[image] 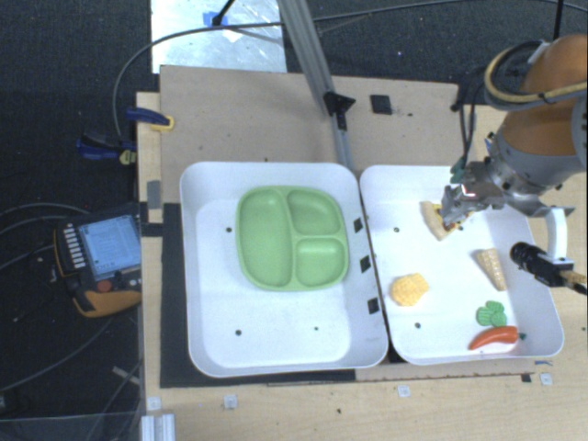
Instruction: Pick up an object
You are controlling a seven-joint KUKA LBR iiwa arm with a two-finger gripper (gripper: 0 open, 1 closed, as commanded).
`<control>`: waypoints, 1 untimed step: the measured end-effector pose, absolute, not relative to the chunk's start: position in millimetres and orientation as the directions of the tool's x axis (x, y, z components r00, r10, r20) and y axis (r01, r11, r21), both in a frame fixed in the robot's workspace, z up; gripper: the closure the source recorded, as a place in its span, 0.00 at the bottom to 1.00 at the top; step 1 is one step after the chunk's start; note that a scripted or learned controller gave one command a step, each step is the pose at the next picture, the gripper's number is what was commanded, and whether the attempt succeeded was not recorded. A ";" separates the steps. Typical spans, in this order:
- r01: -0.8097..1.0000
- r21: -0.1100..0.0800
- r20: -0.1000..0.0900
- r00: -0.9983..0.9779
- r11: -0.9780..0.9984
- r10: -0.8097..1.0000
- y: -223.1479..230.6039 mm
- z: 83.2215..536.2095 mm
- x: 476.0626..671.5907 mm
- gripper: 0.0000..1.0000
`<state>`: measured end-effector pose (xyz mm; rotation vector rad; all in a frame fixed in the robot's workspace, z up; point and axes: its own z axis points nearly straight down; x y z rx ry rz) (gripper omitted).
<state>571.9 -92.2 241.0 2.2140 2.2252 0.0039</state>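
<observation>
The end effector (453,211) hung low over the right bin (395,338), near its far side, with the grey arm (542,127) and its orange band reaching in from the right; whether its tips were spread or pressed together I could not tell from where I stood, for they were dark and small against the white floor. Directly beneath and just to the left of it lay a pale tan wedge of toy food (434,220), partly covered by the end effector, so the two looked to be touching or very nearly so; I could not say that anything was pinched. Nearer to me in the same bin sat a yellow piece like a corn cob (409,289), well apart from the end effector; a cream-coloured cone (491,267) lay toward the right wall; a small green piece (491,315) and a red-orange sausage shape (493,338) rested together in the near right corner. The left bin (211,338) held a green divided plate (292,238); both bins stood side by side on the table (239,108).
</observation>
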 end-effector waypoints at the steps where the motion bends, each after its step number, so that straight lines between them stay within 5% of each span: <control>1: 1.000 0.002 0.002 -0.010 0.010 1.000 -38.5 246.4 574.3 1.00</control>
